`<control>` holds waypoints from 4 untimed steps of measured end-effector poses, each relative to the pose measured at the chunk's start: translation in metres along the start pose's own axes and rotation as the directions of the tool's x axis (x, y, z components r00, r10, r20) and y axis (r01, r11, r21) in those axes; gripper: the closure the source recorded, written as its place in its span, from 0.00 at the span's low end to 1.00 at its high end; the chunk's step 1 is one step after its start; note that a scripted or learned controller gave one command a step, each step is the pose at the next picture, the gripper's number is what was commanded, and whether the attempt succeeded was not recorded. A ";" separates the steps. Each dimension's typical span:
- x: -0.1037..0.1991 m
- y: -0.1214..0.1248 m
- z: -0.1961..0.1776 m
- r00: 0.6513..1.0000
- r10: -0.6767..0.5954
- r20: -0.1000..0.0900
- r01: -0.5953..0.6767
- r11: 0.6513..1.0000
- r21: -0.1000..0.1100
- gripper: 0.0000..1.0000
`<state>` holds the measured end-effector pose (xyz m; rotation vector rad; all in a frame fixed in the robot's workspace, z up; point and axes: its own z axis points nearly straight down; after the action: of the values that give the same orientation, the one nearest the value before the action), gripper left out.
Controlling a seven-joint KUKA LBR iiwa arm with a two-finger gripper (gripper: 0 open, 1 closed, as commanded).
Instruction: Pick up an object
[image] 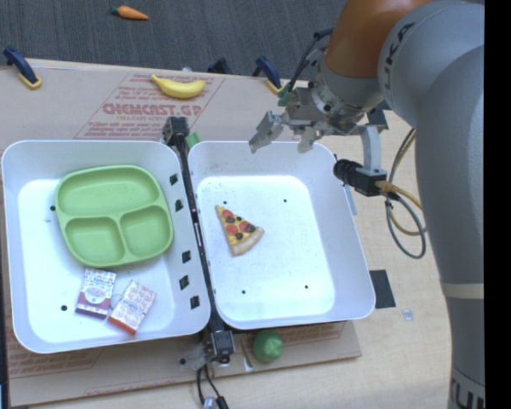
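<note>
A toy banana lies on the cardboard sheet at the table's far edge, with blue clamps pinning the sheet's far corners and a green ball resting at its near edge, just outside the right bin. An orange toy carrot sits on the grey carpet beyond. The gripper hangs over the right bin's far rim, jaws spread wide and holding nothing. In that bin, a toy pizza slice lies alone toward the left wall. The left bin holds a green divided plate and, nearer its front edge, two small snack packets side by side.
</note>
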<state>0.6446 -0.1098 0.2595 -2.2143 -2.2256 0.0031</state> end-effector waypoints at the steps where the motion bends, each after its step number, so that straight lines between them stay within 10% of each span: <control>1: -0.028 0.011 0.103 1.000 0.000 0.001 0.000 1.000 0.003 0.00; 2: -0.081 0.012 0.130 1.000 0.001 0.001 -0.001 1.000 -0.001 0.00; 3: -0.095 -0.027 0.047 1.000 0.001 0.000 -0.001 1.000 -0.003 0.00; 4: -0.101 -0.087 0.168 1.000 -0.001 0.000 0.001 1.000 0.000 0.00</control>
<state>0.5573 -0.2108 0.0915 -2.2128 -2.2268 0.0037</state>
